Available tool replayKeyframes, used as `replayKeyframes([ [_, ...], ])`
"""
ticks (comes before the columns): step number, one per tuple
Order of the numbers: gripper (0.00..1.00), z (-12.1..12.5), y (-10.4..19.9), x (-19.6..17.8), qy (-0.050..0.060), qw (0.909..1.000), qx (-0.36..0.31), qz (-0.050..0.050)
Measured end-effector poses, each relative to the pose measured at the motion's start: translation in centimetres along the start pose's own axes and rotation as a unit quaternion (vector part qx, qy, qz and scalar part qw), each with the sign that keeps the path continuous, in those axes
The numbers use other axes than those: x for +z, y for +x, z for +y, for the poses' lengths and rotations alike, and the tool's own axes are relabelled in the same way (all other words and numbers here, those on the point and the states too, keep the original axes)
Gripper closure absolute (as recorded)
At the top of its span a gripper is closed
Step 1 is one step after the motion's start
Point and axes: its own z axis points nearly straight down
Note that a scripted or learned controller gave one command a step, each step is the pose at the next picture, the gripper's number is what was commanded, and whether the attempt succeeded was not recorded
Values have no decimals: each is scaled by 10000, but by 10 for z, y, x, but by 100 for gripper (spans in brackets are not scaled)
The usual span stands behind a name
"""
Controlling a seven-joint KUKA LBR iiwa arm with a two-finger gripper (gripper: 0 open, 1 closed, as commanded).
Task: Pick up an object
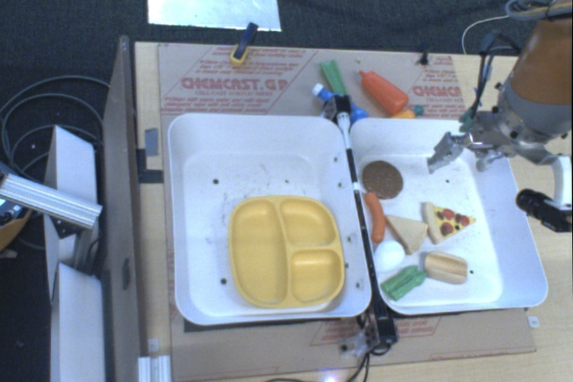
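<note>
The right bin [528, 268] holds several toy foods: a brown round patty [383, 179], an orange carrot [375, 217], a tan wedge [407, 233], a pizza slice [446, 221], a white egg [389, 256], a green pod [404, 282] and a bread roll [446, 267]. My gripper [466, 157] hangs over the bin's far right part, above and to the right of the patty and beyond the pizza slice. Its fingers [442, 157] stand open with nothing between them.
The left bin [201, 165] holds a yellow divided plate [286, 249]. Behind the bins lie an orange toy [384, 92], a green piece [332, 75], a blue piece [326, 93] and a yellow-blue tool [241, 49]. A black part [543, 208] juts in at the right.
</note>
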Motion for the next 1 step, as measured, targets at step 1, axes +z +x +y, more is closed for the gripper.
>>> replayKeyframes([
  [1, 0, 11, 37, 88, 33, 10000, -23, 13],
])
